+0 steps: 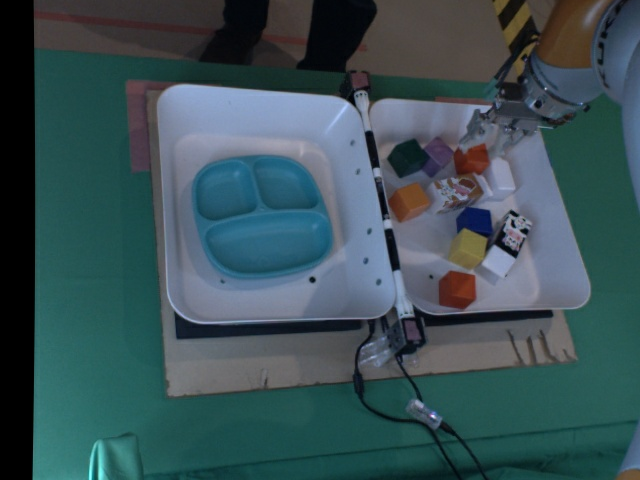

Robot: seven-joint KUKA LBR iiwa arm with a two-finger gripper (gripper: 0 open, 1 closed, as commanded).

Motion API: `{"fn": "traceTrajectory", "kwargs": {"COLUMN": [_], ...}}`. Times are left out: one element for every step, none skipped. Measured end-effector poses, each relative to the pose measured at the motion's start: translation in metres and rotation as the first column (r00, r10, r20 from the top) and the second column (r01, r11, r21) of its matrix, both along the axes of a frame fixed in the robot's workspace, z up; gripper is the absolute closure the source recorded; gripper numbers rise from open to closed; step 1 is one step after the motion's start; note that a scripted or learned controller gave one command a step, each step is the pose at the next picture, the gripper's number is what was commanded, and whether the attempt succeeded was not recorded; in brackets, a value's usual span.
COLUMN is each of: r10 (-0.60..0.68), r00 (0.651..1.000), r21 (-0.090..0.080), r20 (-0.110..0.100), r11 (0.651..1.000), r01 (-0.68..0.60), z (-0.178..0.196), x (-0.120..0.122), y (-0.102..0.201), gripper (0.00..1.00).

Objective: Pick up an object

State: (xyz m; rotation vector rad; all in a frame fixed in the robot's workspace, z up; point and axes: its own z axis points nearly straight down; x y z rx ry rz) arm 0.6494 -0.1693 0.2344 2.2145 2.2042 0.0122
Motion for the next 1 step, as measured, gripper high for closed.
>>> {"fn": "traceTrajectory", "kwargs": {"r10": [0.002], "r00": [1.000], "r21": [0.004], "r20": [-0.016], "r11": [1.000], "r01": [-0.002], "z": [0.0983], "x": [-0.0121], "y": [0.0169], "gripper": [1.00]}}
